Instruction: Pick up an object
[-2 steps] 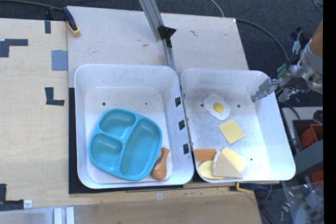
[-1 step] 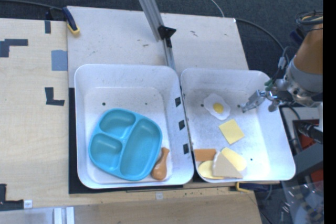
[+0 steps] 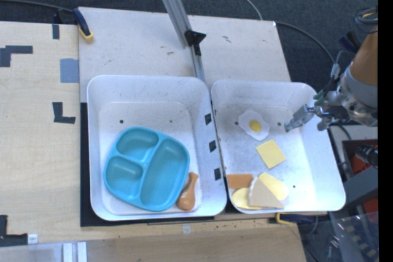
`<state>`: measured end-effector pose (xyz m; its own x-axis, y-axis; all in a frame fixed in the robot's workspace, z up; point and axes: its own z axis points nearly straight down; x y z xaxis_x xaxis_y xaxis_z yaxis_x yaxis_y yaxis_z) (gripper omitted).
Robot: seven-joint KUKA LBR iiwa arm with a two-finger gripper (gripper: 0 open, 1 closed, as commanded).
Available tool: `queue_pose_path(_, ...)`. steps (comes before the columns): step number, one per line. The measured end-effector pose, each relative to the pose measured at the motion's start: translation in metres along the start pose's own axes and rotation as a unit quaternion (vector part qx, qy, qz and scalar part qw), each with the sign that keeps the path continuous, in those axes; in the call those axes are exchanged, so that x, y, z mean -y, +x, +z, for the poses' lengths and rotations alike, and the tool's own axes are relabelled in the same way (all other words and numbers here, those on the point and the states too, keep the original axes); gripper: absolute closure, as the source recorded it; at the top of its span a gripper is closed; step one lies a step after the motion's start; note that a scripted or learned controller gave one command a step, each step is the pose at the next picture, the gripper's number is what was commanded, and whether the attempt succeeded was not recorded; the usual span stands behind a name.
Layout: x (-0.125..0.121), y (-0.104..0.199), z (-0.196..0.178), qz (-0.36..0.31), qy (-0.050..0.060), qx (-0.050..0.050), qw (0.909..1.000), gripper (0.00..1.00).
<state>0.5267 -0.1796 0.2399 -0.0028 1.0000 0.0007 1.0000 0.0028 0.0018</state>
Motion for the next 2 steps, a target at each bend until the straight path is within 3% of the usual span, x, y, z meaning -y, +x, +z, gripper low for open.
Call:
queue_pose_path(1, -0.024, -0.031, 0.147, 0.001, 0.005, 0.000, 1.0000, 0.00)
queue_pose_path(2, -0.035, -0.031, -0.003, 0.000, -0.002, 0.002, 1.0000, 0.00)
